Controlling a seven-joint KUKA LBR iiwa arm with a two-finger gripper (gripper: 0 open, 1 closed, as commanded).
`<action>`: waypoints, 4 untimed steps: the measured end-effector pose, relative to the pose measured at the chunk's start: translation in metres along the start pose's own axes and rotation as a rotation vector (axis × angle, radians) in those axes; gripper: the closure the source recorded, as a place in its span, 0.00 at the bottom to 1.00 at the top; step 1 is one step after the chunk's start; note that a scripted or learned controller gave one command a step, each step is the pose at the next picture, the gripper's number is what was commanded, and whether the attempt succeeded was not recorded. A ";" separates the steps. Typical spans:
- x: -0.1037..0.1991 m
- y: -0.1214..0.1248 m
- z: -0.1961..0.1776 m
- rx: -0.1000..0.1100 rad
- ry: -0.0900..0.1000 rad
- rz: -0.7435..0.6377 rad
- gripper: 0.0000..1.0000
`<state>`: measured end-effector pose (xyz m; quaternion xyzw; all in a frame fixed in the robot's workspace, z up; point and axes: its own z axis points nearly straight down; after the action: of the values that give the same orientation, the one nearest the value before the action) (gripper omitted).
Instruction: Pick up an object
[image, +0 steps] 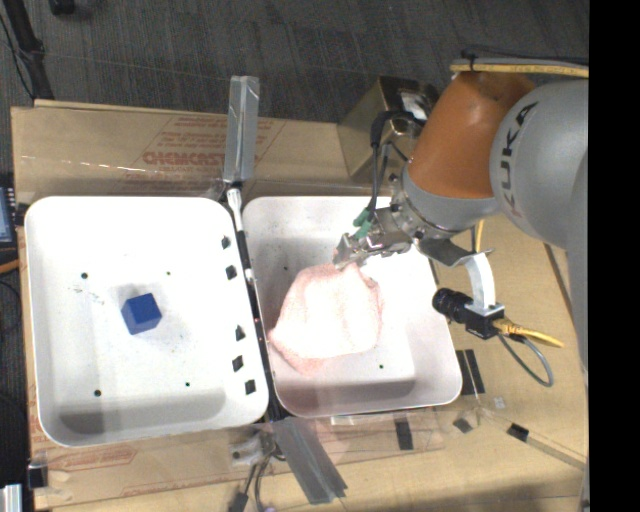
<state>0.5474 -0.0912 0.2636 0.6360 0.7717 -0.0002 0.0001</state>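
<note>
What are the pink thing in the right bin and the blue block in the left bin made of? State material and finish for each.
Pink thing: looks like soft cloth, matte; it lies limp with an uneven, rumpled outline. The pincer sits at its upper edge.
Blue block: looks rigid, perhaps foam, wood or plastic; sharp cube edges, even matte colour. The view leaves it open which.

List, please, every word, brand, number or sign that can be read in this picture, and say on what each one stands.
"KUKA": dark letters on the grey arm, running down its side, partly cut off.
Red print on the cardboard behind the bins: too blurred to read.
I can read nothing on the blue cube, the pink cloth or the bins.
</note>
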 end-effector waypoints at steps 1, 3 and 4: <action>0.000 0.000 0.000 0.001 0.000 0.000 0.00; -0.015 0.040 0.171 -0.001 0.000 -0.062 0.00; -0.015 0.040 0.171 -0.001 0.000 -0.062 0.00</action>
<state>0.5895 -0.0987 0.0926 0.6116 0.7911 0.0000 0.0004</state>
